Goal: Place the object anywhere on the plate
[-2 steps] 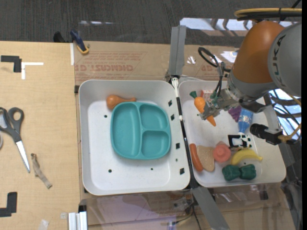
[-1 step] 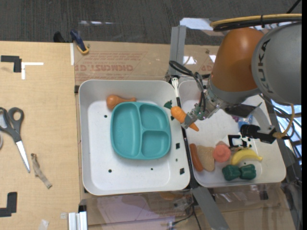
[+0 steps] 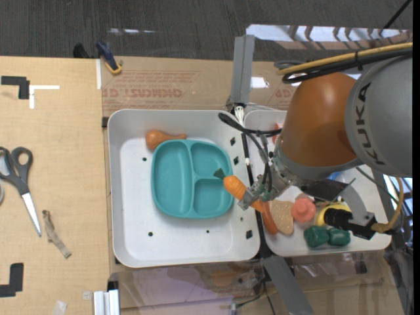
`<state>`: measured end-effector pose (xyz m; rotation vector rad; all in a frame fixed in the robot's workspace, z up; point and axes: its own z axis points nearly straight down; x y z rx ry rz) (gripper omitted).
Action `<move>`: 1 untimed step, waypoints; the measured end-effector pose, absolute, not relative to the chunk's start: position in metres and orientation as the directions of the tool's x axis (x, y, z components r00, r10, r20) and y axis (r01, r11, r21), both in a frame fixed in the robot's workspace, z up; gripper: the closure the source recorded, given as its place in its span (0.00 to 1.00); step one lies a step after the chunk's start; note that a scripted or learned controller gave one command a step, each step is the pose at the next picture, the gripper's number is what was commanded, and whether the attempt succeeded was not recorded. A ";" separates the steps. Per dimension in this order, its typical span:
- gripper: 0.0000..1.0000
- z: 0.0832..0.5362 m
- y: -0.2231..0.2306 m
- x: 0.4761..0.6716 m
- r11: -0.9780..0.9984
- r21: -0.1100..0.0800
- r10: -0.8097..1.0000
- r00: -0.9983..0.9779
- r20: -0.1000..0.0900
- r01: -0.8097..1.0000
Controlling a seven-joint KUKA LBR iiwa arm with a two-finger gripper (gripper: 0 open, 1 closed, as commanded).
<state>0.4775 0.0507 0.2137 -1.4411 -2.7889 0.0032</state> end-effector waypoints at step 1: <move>1.00 0.243 0.107 0.523 0.505 -0.003 0.863 -0.505 -0.001 0.863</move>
